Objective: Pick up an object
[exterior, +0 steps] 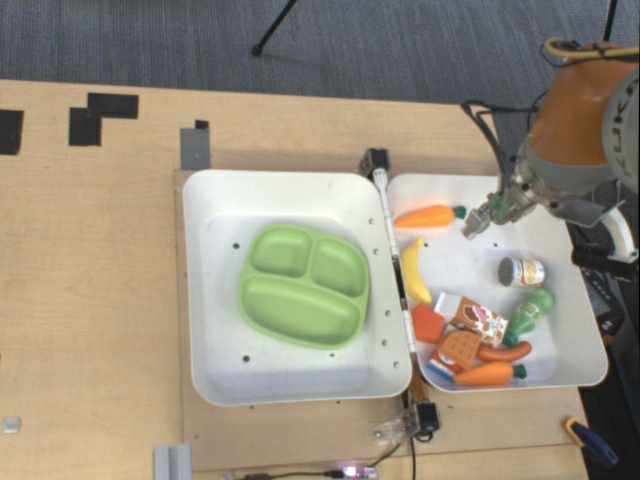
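Over the right bin (585,363) on the counter (90,298) my jaws (487,213) hang near its far edge, just beside the green end of a carrot (425,217); whether they are apart or together I cannot tell. Below me lie a banana (413,272), a small can (522,271), a green bottle (532,310), a snack packet (478,321), a waffle (460,349) and a second carrot (485,374). Left bin (215,368) holds a green divided plate (303,286).

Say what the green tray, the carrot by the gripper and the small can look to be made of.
Tray: likely matte moulded plastic, even green, soft rounded compartments.
Carrot: probably toy plastic, uniform orange with slight sheen.
Can: looks metal-ended with a paper label; too small to be sure.
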